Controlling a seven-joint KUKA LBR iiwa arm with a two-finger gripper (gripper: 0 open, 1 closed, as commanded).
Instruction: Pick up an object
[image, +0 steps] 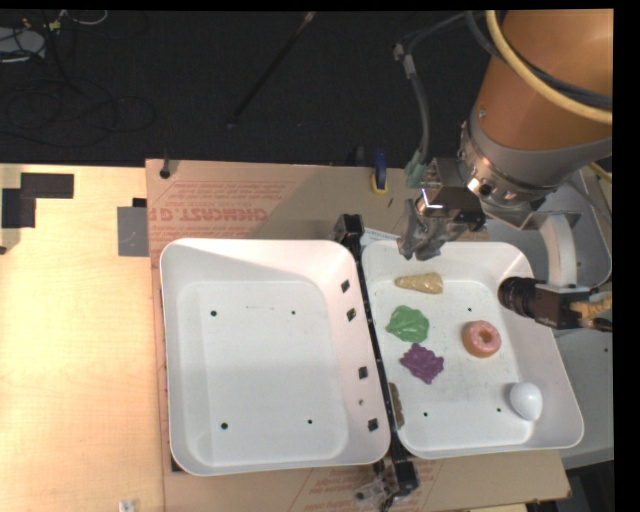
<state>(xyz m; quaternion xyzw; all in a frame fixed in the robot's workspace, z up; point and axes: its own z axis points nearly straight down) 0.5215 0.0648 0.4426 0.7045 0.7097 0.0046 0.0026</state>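
Observation:
The right bin (560, 400) holds several small objects: a tan oblong piece (419, 283) near the back, a green lump (408, 323), a purple grape-like cluster (422, 363), a pink ring doughnut (482, 339) and a white egg-shaped piece (525, 400) at the front right. My gripper (420, 245) hangs over the back left of this bin, just above and behind the tan piece. Nothing shows between its fingers.
The left bin (190, 300) sits beside the right one, with black clips (352, 290) along the shared edge. A dark cylindrical part (530, 298) juts over the right bin's right rim. Cardboard (240, 200) lies under the bins on the wooden bench.

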